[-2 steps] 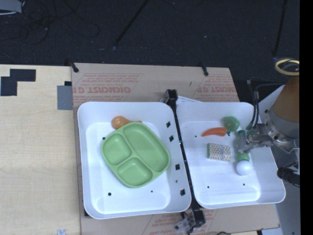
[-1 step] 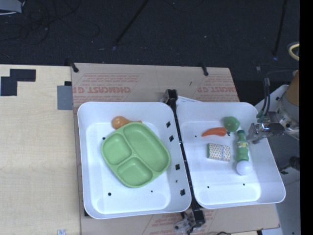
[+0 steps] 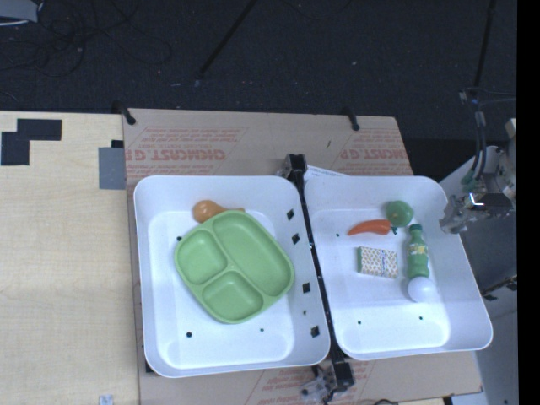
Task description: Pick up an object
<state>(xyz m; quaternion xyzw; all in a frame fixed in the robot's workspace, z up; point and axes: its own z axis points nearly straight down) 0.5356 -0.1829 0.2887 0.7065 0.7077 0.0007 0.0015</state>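
Landmark: the shallow white right bin (image 3: 472, 327).
White ball (image 3: 421, 289): nearest, inside that bin, touching the green plastic bottle (image 3: 418, 252) lying just beyond.
Patterned small packet (image 3: 377, 261): left of the bottle.
Orange carrot-shaped toy (image 3: 370, 226): farther back.
Green round lump (image 3: 399, 212): beside the carrot.
My gripper (image 3: 472, 201): over the bin's right rim; whether my jaws are apart, I cannot tell.

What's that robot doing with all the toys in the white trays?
It's meant to pick something up, but nothing is grabbed yet. The gripper sits at the right bin's far right edge. In that bin lie an orange carrot, a green bottle, a white ball and a small patterned packet. The left bin holds a green divided plate.
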